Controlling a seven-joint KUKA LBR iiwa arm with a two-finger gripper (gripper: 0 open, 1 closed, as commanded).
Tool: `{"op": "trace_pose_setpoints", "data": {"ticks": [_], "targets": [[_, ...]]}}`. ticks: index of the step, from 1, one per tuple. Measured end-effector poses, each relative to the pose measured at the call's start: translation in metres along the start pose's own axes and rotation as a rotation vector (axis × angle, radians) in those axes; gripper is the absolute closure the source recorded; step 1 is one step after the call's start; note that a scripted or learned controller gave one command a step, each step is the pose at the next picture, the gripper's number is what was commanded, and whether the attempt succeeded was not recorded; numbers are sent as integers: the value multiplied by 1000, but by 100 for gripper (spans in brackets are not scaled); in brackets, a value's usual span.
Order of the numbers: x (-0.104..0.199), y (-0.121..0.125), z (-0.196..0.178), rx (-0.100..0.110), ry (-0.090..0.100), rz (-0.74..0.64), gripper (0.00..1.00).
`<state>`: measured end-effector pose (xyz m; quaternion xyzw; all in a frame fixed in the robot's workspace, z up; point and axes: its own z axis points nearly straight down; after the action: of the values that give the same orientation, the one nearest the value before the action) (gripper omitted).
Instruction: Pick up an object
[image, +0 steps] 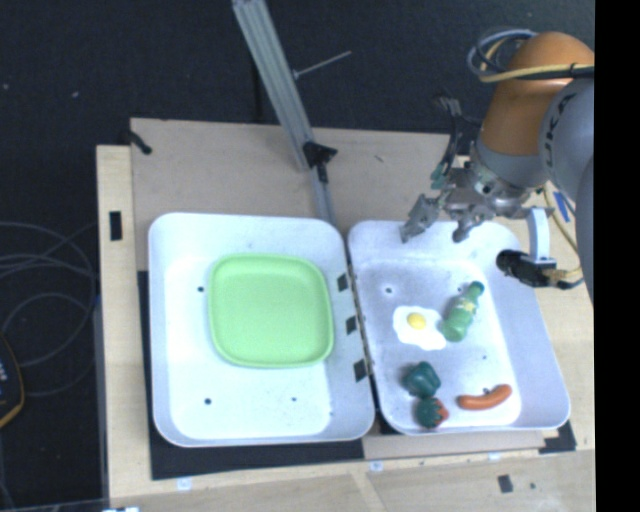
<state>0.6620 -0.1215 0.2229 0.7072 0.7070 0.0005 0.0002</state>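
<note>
Wooden bench (240, 165) (dark floor (60, 60) around).

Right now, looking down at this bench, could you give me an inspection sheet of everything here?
Surface: wooden bench bearing left bin and right bin, side by side.
Job's things: in the right bin, toy fried egg, green bottle, green pepper, sausage, a small green-and-red piece.
Clutter: green plate in the left bin.
Grippers: gripper open, above the right bin's far edge, holding nothing.
Cables: loops atop the arm; cords on the floor left.
Surroundings: slanted metal bar, dark floor.
</note>
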Motion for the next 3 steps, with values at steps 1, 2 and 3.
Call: {"op": "trace_pose_setpoints", "data": {"ticks": [1,2,3], "targets": [[0,-2,42,4,-1,0,0],[0,-2,84,4,-1,0,0],[0,-3,124,4,-1,1,0]]}}
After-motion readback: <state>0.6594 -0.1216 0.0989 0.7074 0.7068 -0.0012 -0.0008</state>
